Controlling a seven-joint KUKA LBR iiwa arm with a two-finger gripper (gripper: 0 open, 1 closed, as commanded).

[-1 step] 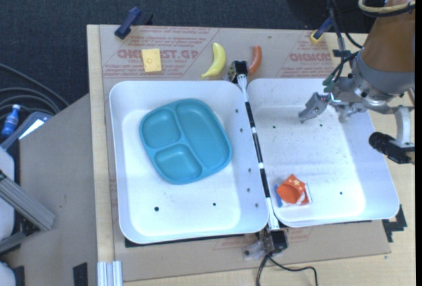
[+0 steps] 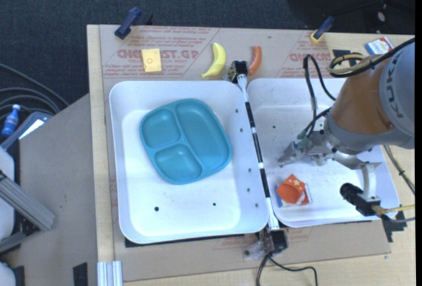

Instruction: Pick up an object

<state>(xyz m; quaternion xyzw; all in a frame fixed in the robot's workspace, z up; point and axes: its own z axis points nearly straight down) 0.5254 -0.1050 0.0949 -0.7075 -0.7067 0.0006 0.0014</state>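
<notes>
A small orange-red object (image 2: 292, 191) lies near the front left corner of the right bin (image 2: 277, 97). My gripper (image 2: 289, 155) hangs low over that bin, just behind the orange-red object and apart from it. The arm's orange band (image 2: 359, 103) and grey wrist reach in from the right. A blue divided plate (image 2: 184, 140) rests in the middle of the left bin (image 2: 125, 166).
On the bench behind the bins lie a yellow banana (image 2: 215, 60), a curved orange item (image 2: 254, 59) and a yellow block (image 2: 151, 60). A blue clamp (image 2: 127, 22) sits at the bench's back left corner. Black cables (image 2: 316, 90) loop over the right bin's rear.
</notes>
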